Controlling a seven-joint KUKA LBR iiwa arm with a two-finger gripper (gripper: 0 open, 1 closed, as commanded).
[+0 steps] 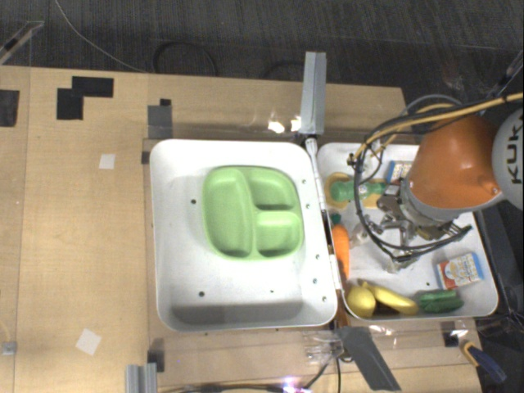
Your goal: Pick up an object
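Camera view: the claw (403, 237), grip state unclear, hangs in the right bin (490, 300) above the banana (391, 300).

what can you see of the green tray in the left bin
The green tray is a pale green, matte, plastic-looking plate with rounded corners and three sunken compartments: one long one on its left side and two smaller ones on its right. It lies flat and face up on the floor of the left bin, a little above the middle. Nothing rests in it, and nothing else touches it.
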